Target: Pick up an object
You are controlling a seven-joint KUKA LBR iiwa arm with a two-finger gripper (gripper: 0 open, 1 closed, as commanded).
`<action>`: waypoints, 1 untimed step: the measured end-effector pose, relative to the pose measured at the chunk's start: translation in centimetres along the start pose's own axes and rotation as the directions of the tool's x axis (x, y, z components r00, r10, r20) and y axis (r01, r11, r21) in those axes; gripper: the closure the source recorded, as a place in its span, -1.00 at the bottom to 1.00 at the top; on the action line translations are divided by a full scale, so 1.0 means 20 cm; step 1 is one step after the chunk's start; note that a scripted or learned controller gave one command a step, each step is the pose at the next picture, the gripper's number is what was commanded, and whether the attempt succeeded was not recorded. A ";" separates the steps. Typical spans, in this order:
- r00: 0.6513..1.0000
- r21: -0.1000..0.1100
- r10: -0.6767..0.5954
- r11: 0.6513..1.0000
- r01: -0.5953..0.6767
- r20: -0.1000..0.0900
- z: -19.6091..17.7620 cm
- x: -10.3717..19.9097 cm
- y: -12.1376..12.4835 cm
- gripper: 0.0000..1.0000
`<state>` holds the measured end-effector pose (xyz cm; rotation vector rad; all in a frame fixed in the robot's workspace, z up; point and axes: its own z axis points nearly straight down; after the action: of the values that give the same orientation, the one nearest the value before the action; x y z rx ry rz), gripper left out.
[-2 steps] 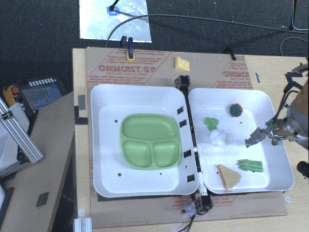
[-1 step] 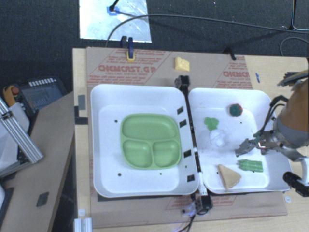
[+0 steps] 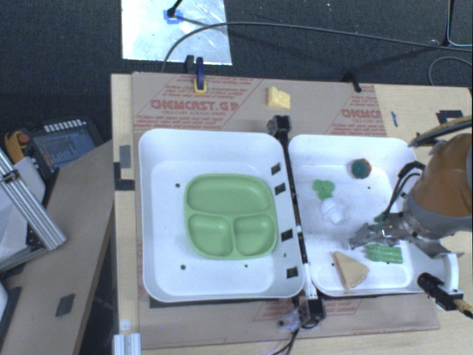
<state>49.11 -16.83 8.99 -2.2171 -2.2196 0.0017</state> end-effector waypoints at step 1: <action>1.000 -0.007 0.000 1.000 0.000 0.004 -0.07 0.00 0.01 1.00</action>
<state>49.29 -16.93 10.32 -2.2228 -2.2247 -0.0017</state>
